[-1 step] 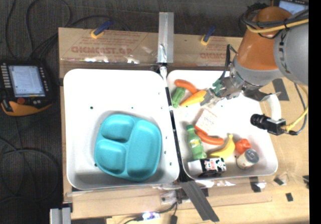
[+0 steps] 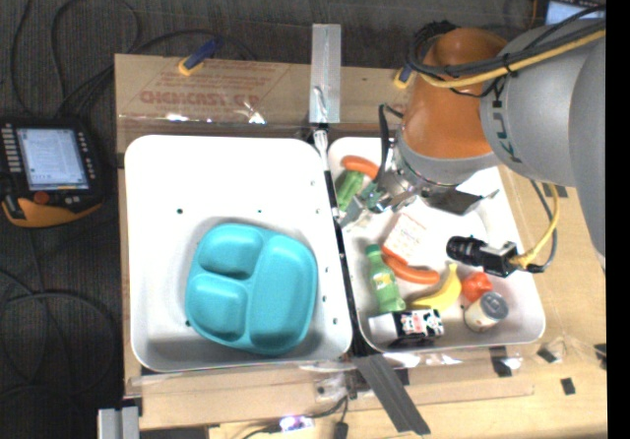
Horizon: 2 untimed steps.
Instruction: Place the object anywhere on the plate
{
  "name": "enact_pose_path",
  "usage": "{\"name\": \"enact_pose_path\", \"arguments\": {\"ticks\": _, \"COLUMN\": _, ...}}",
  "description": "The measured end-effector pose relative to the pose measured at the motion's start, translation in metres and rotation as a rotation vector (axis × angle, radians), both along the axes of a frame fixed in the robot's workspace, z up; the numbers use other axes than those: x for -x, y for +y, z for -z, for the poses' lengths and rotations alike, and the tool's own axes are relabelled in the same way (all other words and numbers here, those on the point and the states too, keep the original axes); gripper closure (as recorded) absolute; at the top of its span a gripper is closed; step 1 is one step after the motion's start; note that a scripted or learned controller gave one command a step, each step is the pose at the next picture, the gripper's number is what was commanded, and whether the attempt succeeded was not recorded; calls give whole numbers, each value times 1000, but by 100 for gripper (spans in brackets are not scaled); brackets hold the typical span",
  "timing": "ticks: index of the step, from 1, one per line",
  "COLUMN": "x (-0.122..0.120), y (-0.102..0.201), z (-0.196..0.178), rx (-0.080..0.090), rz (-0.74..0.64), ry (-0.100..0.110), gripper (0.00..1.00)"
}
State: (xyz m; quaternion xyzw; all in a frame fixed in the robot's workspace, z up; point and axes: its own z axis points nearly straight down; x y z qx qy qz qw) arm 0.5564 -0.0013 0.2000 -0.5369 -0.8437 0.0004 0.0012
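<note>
We judge target still among clutter in right bin (image 2: 527,324): green bottle (image 2: 382,278), orange carrot-like piece (image 2: 413,271), banana (image 2: 440,291), white card (image 2: 410,227), small dark box (image 2: 418,325). Which one is meant, we cannot tell. Gripper (image 2: 379,193) low over right bin's upper left corner, near green item (image 2: 348,188) and orange piece (image 2: 358,165); whether anything sits in its grasp, we cannot tell. Step in hand: pick, as we read it. Blue divided plate (image 2: 254,287) lies in left bin (image 2: 157,171), nothing on it. Next move calls for secure grasp, lift over divider, carry left to plate.
</note>
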Motion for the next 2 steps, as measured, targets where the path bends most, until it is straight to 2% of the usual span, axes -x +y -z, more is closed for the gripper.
{"name": "enact_pose_path", "arguments": {"ticks": 1, "x": 7, "y": 69, "z": -7, "rx": 1, "rz": -153, "ry": -1, "gripper": 100}}
{"name": "enact_pose_path", "arguments": {"ticks": 2, "x": 34, "y": 126, "z": 30, "rx": 0, "rz": -207, "ry": 2, "gripper": 100}}
